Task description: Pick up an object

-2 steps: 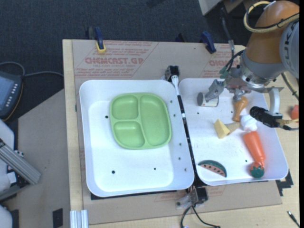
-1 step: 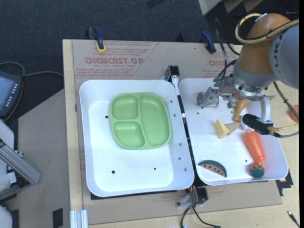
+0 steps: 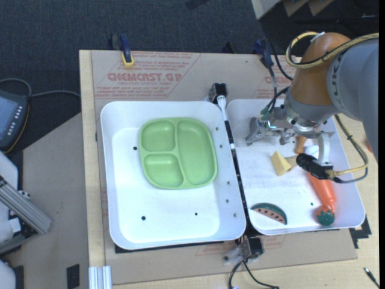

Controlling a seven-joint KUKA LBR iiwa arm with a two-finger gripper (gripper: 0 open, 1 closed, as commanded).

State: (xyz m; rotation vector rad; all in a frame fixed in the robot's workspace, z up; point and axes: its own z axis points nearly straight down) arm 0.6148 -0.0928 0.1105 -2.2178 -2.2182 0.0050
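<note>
Hovering over the right bin's (image 3: 349, 161) far edge, the gripper (image 3: 272, 127) carries nothing I can see; finger state unclear. The cheese wedge (image 3: 280, 162), carrot (image 3: 323, 192) and watermelon slice (image 3: 269, 212) lie nearer the front; next comes descending onto one.

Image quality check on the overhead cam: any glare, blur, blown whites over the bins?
Camera view: lighting even and diffuse, shadows soft; the white bins run bright and nearly blown, hiding surface detail; green divided plate sharp with mild sheen; gripper area soft, its fingers hard to resolve; carrot and watermelon slice legible; slight overall softness.
</note>
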